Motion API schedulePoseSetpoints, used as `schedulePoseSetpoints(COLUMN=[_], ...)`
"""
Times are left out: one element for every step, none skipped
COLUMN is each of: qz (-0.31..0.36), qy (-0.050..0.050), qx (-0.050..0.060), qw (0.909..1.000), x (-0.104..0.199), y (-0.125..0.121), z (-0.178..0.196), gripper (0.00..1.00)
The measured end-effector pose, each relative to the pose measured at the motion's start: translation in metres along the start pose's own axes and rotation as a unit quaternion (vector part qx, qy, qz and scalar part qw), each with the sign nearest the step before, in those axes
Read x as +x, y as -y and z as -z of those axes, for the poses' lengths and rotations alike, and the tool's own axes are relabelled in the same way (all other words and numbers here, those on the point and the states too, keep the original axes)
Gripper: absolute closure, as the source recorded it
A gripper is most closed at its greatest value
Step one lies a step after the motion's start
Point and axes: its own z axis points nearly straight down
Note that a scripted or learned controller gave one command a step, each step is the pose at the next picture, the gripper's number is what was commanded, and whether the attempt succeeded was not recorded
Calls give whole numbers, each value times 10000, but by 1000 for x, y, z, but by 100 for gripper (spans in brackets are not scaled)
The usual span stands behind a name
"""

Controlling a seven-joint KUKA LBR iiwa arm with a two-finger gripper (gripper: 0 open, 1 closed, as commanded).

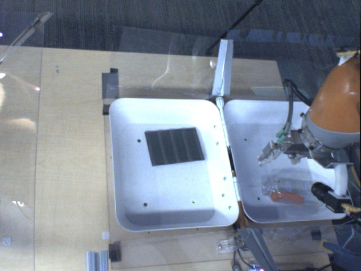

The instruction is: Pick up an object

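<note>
**Gripper over the right bin, wrapped orange item close by**

Gripper (272, 151) hangs above the floor of the right bin (248, 114), and the view is too small to tell whether it is spread or closed; nothing can be made out in its hold. The likeliest target, a small orange item in clear wrapping (285, 196), lies near the bin's front wall, just beside and nearer the camera than the gripper. A dark ribbed mat (175, 146) lies flat in the left bin (119, 168), well apart from the arm.

The main risk, as I judge it, is a miss. A straight descent from here would probably meet bare floor beside the item. The slack, glossy wrap could also be pinched alone and slip free on the lift. The nearby wall leaves little room for correcting the approach.
</note>
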Motion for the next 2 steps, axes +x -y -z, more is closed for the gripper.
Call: schedulePoseSetpoints(qz=[344,734], qy=[24,14], qx=[-74,-77], qw=[9994,9973], x=[-57,-27], y=[9,-56], z=[-127,-128], gripper=[0,0])
